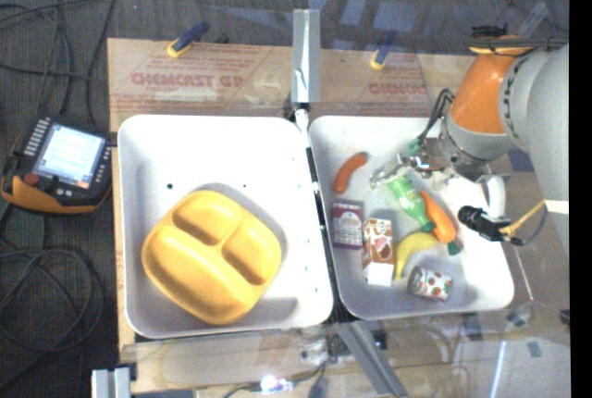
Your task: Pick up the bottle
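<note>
Reaching in from the right, the grey arm with its orange band bends down over the right white bin (324, 202). Its claw (407, 167) hangs low, metal fingers apart, just above the green translucent plastic bottle (407, 197) lying beside the orange carrot (440, 217).

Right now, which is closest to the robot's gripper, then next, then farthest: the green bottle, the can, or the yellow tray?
1. Green bottle, right bin, just below the gripper.
2. Can, right bin's near corner.
3. Yellow tray, over in the left bin.
</note>
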You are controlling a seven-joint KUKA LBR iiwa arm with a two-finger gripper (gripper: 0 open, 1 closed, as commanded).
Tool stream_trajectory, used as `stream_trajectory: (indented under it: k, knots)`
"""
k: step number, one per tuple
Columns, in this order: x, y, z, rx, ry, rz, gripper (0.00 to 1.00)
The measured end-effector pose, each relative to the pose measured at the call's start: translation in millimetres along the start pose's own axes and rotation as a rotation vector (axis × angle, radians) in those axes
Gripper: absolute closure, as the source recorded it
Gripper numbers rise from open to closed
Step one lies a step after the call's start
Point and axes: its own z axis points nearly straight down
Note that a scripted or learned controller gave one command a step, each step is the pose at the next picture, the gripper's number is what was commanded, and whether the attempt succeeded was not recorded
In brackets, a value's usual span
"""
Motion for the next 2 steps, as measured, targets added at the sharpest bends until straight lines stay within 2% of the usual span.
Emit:
stream_trajectory:
  k: [1,2]
  knots:
    - [-1.3,2.0,-13.2,-0.007,-0.002,0.001,1.00]
    - [23.5,-5.5,-152.6,0.009,0.001,0.133,1.00]
